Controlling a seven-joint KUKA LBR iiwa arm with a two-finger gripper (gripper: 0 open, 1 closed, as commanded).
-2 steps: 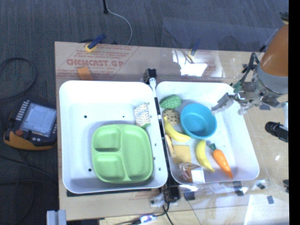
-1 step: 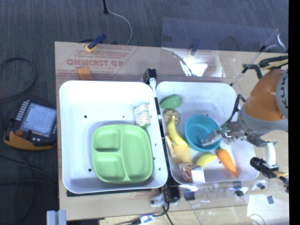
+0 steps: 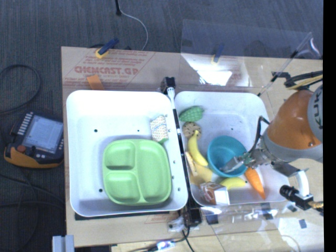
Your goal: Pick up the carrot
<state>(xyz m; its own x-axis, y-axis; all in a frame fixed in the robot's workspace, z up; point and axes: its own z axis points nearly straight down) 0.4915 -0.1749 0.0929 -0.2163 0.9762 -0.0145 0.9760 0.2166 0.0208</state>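
In the right bin, the carrot lies at four o'clock of the bowl; bananas at nine. The divided plate sits in the left bin.

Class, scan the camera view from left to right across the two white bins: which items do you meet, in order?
Green divided plate → small wrapped packet → banana → blue bowl → carrot. The gripper hangs at the bowl's right edge, beside the carrot.

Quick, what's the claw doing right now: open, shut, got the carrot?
Claw: cannot be told from this view; it sits at the round blue bowl's rim, beside the orange tapered carrot.
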